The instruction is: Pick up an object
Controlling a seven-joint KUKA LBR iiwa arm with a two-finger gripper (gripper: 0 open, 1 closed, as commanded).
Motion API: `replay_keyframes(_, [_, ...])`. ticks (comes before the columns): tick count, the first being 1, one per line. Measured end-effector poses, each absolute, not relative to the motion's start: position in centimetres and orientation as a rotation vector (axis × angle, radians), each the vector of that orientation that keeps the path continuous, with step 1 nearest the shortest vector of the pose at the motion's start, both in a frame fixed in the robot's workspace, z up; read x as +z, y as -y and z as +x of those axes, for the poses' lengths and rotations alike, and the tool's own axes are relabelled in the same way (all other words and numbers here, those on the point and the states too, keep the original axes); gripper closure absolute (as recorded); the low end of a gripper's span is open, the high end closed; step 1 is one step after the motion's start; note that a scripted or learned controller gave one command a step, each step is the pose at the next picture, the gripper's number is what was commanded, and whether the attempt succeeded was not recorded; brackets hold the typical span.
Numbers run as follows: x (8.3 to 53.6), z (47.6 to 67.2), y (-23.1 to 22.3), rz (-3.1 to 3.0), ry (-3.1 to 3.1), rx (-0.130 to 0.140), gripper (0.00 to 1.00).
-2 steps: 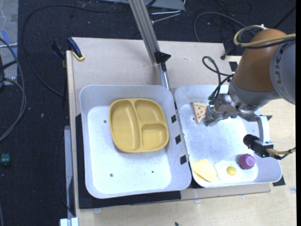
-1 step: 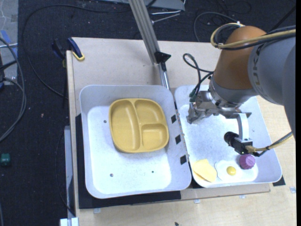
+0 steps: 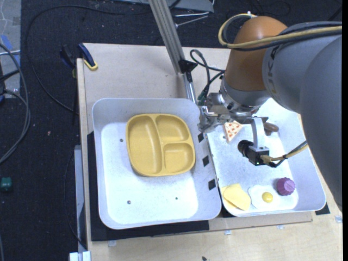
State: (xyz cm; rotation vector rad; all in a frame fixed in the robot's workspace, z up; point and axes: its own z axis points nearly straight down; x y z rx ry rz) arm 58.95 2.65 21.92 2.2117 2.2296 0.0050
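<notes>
My gripper (image 3: 230, 125) hangs over the upper part of the right bin (image 3: 310, 200), under the orange-banded wrist. Its fingers stand wide apart, so it is open. A small toy pizza slice (image 3: 232, 130), orange with red dots, lies on the bin floor in the gap between them, and neither finger touches it. At the bin's near end lie a yellow cheese wedge (image 3: 236, 196), a fried egg (image 3: 265, 196) and a purple piece (image 3: 285, 186). A small brown piece (image 3: 271, 126) peeks out just right of the gripper.
The left bin (image 3: 109, 200) holds a yellow divided plate (image 3: 161, 144). A metal pole (image 3: 166, 26) slants down to the ridge between the bins. Black cables trail from the gripper over the right bin. The big grey arm covers that bin's right side.
</notes>
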Motion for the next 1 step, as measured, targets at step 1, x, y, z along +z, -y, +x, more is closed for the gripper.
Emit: replay_keyframes(1, [21.35,60.25,-7.99,2.212,-2.230,0.003,1.00])
